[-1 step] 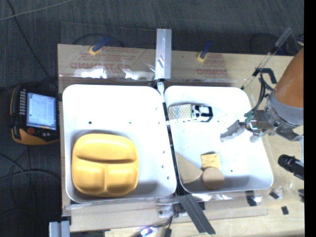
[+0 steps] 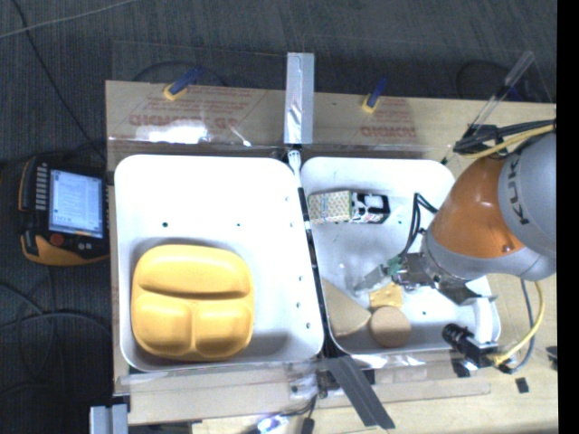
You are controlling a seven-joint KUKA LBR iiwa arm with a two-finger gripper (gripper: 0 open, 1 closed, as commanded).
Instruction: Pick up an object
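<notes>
The camera view is looking down on a wooden table carrying two shallow white bins side by side. The left bin is holding a big yellow foam-like block, which is lying in its near half and leaning close to the near wall. The right bin is holding the smaller things: a patterned box is sitting at the far side, and a brown wedge and a tan cylinder are lying just beside each other at the near side, probably because loose pieces are collecting there.

The grey and orange arm is reaching in from the right and hanging over the right bin, with the gripper pointing down toward that near cluster; a small yellowish piece is lying right under it, touching the tan cylinder. Judging by this pose, the arm is going for one of these pieces.

The wrist is covering much of the gripper, so whether the fingers are standing wide, narrow, or closed on something cannot be told. The arm is also hiding the right part of the bin. A handheld screen unit is resting on the floor at the left.
</notes>
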